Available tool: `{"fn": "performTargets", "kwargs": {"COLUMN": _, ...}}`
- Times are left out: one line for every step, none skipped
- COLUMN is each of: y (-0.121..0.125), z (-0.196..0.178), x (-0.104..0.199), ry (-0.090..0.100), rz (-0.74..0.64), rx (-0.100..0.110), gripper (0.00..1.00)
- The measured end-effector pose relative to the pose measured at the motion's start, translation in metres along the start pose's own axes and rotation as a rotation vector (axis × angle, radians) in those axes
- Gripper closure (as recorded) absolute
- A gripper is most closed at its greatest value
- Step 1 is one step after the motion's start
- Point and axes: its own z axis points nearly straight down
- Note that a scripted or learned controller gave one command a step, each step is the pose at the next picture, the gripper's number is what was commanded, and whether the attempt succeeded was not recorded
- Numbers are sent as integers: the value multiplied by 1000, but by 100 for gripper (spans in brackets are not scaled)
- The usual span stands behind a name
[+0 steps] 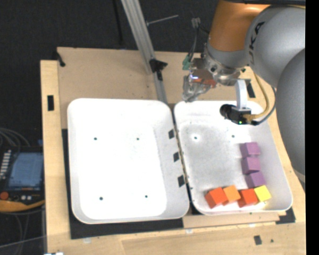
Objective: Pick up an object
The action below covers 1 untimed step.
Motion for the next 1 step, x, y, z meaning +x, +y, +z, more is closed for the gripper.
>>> {"fn": "performTargets", "kwargs": {"y": -4, "z": -2, "x": 46, "ry": 1, "rz": -1, "rx": 3, "gripper": 100}}
